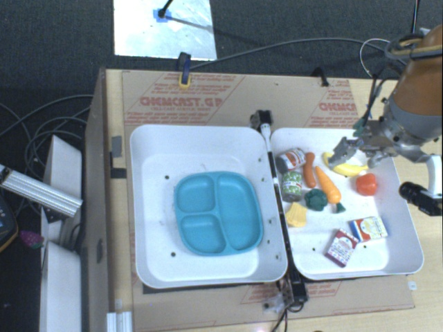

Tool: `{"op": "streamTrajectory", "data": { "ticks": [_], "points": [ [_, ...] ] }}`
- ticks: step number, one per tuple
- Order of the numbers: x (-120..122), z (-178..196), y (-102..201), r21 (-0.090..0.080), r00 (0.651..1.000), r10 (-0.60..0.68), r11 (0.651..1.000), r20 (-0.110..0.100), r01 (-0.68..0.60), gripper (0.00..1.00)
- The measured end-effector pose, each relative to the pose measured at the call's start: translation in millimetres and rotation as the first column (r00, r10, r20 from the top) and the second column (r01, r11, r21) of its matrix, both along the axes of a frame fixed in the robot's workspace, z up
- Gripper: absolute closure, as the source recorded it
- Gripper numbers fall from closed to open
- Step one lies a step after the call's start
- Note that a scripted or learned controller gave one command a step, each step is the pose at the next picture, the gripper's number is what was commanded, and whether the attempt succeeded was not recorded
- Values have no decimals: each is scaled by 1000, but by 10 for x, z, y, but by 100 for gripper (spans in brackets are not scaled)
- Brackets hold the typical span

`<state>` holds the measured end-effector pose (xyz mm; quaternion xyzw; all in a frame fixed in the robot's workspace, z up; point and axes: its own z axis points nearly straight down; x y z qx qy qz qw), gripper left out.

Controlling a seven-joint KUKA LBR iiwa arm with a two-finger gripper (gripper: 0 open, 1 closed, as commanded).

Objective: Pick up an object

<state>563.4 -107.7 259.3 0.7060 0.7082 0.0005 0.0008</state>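
A yellow banana [349, 169] — short, curved and plastic-looking — lies in the right bin [405, 258], near its far edge, with a red tomato [367, 183] just beside it. The pincer [360, 152] hangs directly over the banana with its two grey fingers [342, 149] spread wide, one toward each end — nothing sits between them. Two carrots [327, 183] lie close to the banana's left.

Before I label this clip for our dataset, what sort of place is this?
Probably a robotics lab test bench: two white bins on a board, toy food such as a carrot beside a blue divided plate, and loose cables on dark carpet.
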Motion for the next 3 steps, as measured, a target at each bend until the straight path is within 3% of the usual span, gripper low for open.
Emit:
{"op": "streamTrajectory", "data": {
  "ticks": [1, 2, 3],
  "points": [
    [257, -835, -306, 0, 1000, -2, 1000, -3, 2, 0],
    [91, -1749, -269, 0, 1000, -2, 1000, 0, 2, 0],
    [98, -1643, -270, 0, 1000, -2, 1000, 2, 2, 100]
  ]
}}
